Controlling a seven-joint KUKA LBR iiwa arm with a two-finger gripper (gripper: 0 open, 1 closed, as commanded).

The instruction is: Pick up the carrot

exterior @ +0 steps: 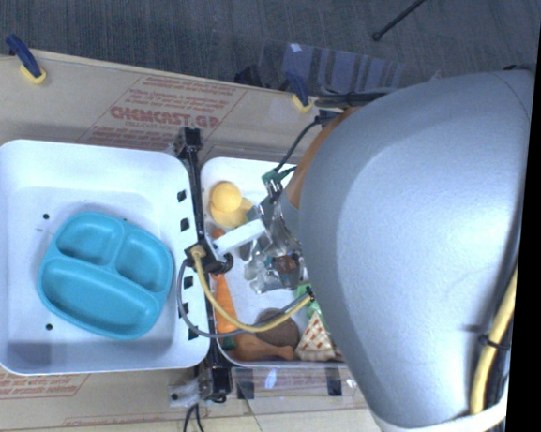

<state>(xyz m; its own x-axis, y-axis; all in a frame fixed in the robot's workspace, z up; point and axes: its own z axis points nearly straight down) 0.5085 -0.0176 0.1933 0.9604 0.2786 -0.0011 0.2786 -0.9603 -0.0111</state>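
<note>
The carrot (224,301) lies in the right bin (220,172) near its left wall — the end effector (272,257) hangs just beside it; whether open or closed, cannot be told. The left bin (5,234) holds a blue divided plate (105,274).

A blue divided plate (105,275) is lying in the white left bin (5,234). An orange carrot (224,300) is showing beside a yellow fruit (225,200)

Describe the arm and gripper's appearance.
The arm is a bulky, smooth, rounded grey casing with an orange band at its wrist. The gripper is a cluttered metallic assembly with a white piece, and black and yellow cables loop from it.
</note>
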